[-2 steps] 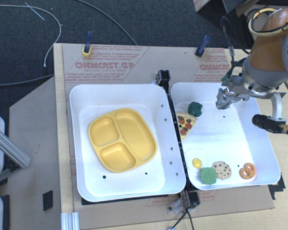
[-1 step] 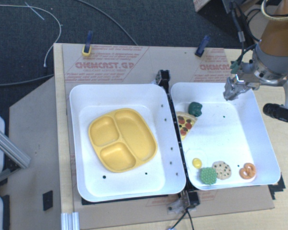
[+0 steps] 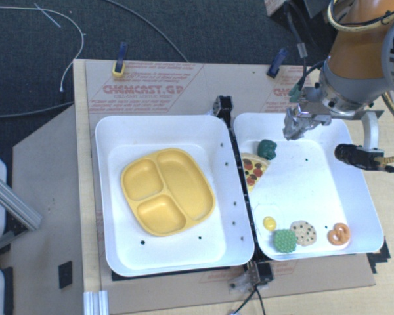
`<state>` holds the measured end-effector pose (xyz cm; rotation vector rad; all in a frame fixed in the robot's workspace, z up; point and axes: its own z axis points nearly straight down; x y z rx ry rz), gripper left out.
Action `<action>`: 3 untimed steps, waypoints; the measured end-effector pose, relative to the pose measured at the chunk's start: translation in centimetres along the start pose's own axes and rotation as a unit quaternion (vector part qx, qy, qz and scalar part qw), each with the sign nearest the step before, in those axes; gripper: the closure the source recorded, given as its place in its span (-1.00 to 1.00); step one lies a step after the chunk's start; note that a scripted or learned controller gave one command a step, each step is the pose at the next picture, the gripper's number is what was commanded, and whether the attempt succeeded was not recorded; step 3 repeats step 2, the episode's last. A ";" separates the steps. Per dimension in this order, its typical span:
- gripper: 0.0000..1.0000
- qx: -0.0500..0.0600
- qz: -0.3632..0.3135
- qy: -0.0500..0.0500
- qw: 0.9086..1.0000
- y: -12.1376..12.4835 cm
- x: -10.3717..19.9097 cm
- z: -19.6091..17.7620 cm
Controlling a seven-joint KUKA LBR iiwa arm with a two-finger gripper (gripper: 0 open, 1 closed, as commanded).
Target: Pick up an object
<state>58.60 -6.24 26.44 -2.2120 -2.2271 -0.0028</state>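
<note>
Gripper [image 3: 294, 134]: above the right bin [image 3: 354, 195], jaw state cannot be determined.
Nearest object: dark green toy [image 3: 267, 149], possibly broccoli.

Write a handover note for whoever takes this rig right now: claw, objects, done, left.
Claw: hangs over the back of the right bin, nothing visibly in it.
Nearest objects: dark green toy just beside it, pizza slice at the left wall.
Front of the bin: small yellow piece, light green ball, cookie, pretzel.
Left bin: yellow divided plate.
Done: no pick yet; every object lies in a bin.
Left: grasp and lift one; the dark green toy looks closest.
</note>
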 end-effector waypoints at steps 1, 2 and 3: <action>1.00 0.001 0.001 0.000 1.000 -1.1 5.7 -0.2; 1.00 0.002 0.001 0.000 1.000 -2.7 10.7 0.7; 1.00 0.002 0.001 0.000 1.000 -2.7 10.7 0.7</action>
